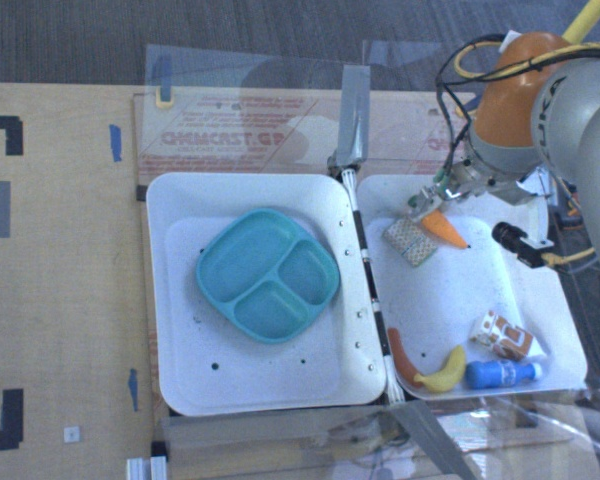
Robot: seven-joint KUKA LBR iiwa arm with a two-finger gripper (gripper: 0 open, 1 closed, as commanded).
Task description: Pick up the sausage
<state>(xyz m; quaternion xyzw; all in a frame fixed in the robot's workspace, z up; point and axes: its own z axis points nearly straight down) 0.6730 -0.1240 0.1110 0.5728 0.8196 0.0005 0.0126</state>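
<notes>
Sausage (399, 356) lies in the right bin (450, 293), at the near left corner, by the wall between the two bins. A banana (442, 373) touches its near end, and a blue bottle (500, 373) lies beside the banana. The gripper (432, 200) is at the far side of that bin, well apart from the sausage, just above a carrot (444, 229) and a flat speckled block (410, 240). I cannot tell whether it is clenched or let go. A blue plate (268, 274) sits in the left bin (180, 368).

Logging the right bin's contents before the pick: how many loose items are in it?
6: sponge and carrot at the far end; sausage, banana, blue bottle and brown-white block near. The arm may hide more.
</notes>
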